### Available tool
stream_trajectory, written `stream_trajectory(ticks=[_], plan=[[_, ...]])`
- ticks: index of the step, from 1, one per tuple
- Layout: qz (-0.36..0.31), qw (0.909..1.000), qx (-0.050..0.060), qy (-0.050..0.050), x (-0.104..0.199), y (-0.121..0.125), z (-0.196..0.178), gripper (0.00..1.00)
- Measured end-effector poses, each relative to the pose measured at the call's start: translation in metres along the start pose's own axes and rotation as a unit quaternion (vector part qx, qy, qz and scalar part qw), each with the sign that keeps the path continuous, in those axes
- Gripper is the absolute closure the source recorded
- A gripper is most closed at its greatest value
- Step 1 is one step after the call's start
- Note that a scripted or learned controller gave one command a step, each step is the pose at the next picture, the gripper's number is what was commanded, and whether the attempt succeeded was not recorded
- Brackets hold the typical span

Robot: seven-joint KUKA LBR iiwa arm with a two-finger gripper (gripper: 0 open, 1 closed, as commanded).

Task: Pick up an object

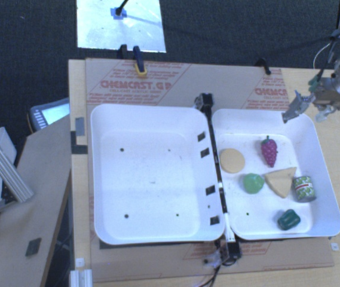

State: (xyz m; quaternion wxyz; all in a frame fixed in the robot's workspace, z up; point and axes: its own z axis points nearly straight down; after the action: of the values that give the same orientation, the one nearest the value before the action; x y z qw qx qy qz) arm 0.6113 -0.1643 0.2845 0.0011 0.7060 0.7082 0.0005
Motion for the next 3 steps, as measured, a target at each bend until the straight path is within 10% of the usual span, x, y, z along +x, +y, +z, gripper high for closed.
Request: stream_trajectory(ticks=[1,2,3], plan=[[-0.002,0.9999,-0.010,-0.003,-0.016,0.036,-0.162,0.00],[-0.004,1.0000,-0.003,-0.002,-0.015,0.035,-0.163,1.00],[-0.005,1.0000,-0.002,0.001,0.078,0.009,-0.213,1.00]])
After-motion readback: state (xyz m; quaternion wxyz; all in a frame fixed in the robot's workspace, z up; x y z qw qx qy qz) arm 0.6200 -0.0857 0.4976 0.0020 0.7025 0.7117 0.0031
